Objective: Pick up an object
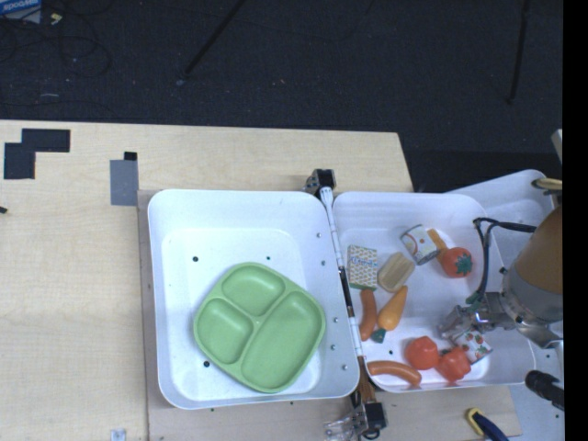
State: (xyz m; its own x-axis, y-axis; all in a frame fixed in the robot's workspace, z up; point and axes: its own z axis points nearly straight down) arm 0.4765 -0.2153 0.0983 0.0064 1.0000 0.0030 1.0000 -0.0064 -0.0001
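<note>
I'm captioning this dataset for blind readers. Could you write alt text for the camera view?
A grey robot arm's hand is low in the right white bin, among small toy foods: a red tomato, two orange carrots and a tan bread slice. The left white bin holds a green three-section plastic plate.

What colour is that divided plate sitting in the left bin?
Light green: the divided plate has three compartments, clearest in the camera view.

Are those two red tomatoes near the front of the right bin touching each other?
Cannot tell. In the camera view the left tomato and the right tomato sit very close, but the picture is too coarse to show contact or a gap.
</note>
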